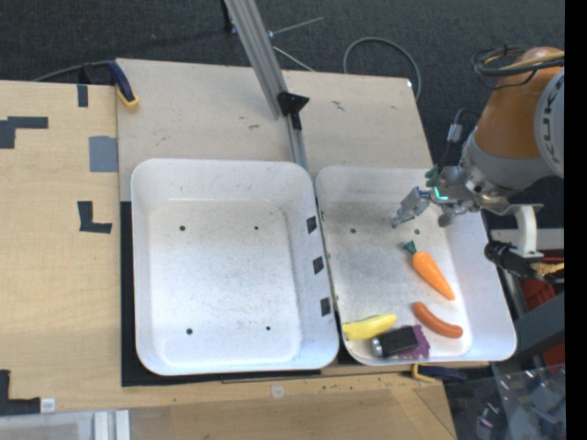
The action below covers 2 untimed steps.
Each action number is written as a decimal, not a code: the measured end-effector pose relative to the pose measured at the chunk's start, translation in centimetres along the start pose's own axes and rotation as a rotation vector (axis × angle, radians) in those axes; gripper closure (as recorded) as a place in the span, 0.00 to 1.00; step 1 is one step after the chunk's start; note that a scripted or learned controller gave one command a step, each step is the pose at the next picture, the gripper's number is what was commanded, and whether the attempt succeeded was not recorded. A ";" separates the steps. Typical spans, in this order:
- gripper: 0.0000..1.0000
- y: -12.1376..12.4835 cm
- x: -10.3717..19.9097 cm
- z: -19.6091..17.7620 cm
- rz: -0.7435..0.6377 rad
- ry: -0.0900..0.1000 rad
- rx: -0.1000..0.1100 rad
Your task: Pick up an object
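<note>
arm (514,126) reaching in from frame right | gripper (410,211) hanging over right bin (367,191), above carrot (432,273) | sausage (437,320), banana (369,326), black-purple object (401,342) lying lower right | left bin (151,246) sitting frame centre

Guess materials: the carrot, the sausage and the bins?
Carrot: likely moulded plastic, a toy by its look; uniform saturated orange, small green cap at the stem end.
Sausage: probably plastic or rubber too; smooth, even orange-red, no surface detail visible.
Bins: look like thin rigid plastic, matte white, with rounded moulded corners and grey scuffing on the floors. Resolution is too low to be surer.
</note>
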<state>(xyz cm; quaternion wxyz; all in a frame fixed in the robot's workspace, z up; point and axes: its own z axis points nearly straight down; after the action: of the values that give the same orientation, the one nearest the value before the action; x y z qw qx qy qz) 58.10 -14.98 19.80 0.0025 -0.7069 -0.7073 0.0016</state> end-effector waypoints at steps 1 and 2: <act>0.00 0.1 0.0 -0.3 -0.001 -0.001 -0.005; 0.00 0.6 -0.3 5.9 0.000 -0.001 0.002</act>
<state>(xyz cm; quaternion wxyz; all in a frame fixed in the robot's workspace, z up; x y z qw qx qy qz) 58.67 -15.30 13.91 0.0027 -0.7067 -0.7075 0.0027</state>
